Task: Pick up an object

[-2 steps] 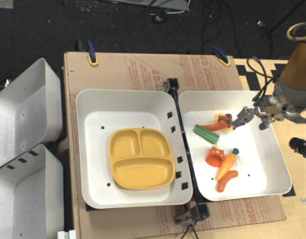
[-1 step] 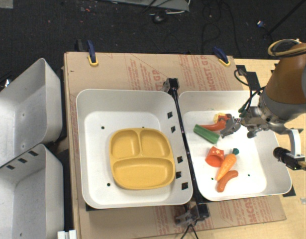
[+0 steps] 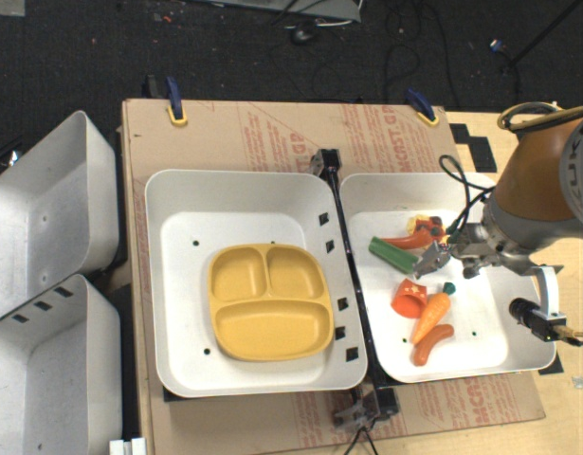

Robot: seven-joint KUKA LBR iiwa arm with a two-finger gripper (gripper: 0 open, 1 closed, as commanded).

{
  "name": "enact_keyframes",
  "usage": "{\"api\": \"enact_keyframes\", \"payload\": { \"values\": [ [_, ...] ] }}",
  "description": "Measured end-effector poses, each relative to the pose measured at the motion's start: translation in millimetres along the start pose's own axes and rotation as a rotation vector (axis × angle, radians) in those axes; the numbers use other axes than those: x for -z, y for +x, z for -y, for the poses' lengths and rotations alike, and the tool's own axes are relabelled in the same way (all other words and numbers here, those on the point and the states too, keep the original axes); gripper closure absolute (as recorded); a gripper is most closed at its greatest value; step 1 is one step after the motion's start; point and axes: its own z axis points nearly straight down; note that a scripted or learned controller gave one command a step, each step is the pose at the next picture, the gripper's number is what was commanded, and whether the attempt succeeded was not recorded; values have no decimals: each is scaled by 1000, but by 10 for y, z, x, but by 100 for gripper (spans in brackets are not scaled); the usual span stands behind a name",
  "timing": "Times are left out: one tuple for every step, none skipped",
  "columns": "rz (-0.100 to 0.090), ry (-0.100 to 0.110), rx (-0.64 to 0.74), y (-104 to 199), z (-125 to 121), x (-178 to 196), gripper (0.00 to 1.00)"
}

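Orange carrot (image 3: 431, 317) just below tool (image 3: 441, 259), rt bin (image 3: 481, 358).

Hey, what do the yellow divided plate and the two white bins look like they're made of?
The yellow divided plate looks like moulded plastic: one even colour, rounded ridges between compartments, a soft sheen. The left bin and the right bin also look like plastic, with smooth matte white walls and rounded corners, though painted metal cannot be ruled out.
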Motion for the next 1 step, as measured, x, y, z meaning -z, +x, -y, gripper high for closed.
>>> {"api": "enact_keyframes", "payload": {
  "values": [
    [1, -4, 0, 0, -7, 115, 100]
  ]
}}
